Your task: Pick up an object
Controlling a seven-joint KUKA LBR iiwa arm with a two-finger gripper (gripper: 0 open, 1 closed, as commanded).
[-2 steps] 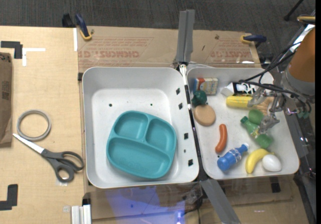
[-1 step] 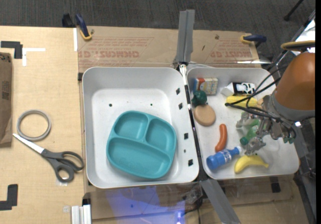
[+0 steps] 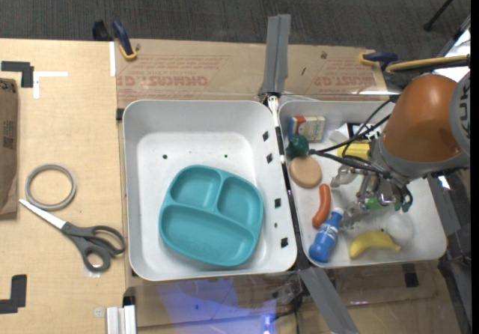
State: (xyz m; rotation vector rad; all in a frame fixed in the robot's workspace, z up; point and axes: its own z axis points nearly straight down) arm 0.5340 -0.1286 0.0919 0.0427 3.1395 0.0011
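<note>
My gripper (image 3: 368, 204) hangs low in the right bin (image 3: 419, 254), under the arm's orange band (image 3: 423, 119). It sits just above and between the yellow banana (image 3: 374, 243) and the blue bottle (image 3: 323, 240), which lies tilted at the bin's front. To the gripper's left lies a red sausage (image 3: 322, 205). Further back are a tan round bun (image 3: 305, 172), a green toy (image 3: 299, 147), a small box (image 3: 310, 128) and a yellow item (image 3: 358, 150) partly hidden by the arm. I see nothing clearly caught in the gripper.
The left bin (image 3: 142, 130) holds a teal divided plate (image 3: 212, 214). On the bench at the left lie scissors (image 3: 82, 235) and a tape ring (image 3: 50, 185). Cables trail around the wrist.
</note>
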